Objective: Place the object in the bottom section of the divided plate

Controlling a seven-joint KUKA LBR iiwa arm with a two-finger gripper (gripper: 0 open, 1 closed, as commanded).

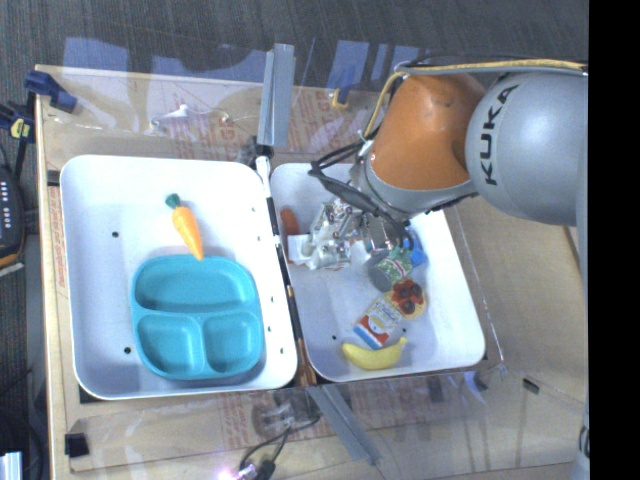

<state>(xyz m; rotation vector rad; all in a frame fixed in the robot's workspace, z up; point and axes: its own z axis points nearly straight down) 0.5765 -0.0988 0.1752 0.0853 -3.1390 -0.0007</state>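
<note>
A teal divided plate (pixel 195 318) lies in the left bin, one wide section at the top and two smaller ones at the bottom. An orange toy carrot (pixel 186 226) lies just above the plate's rim. My gripper (pixel 328 243) hangs low over the upper left of the right bin, next to a small red-brown item (pixel 289 220) near the bin's wall. Below and right of it lie a green can (pixel 392 266), a red and orange item (pixel 407 297), a small printed packet (pixel 376 324) and a yellow banana (pixel 374 354).
The two white bins (pixel 90 268) (pixel 455 318) meet at a raised divider wall (pixel 280 278) in the middle. The grey and orange arm (pixel 450 133) covers the upper right part of the right bin. A metal bar (pixel 272 93) stands behind the bins.
</note>
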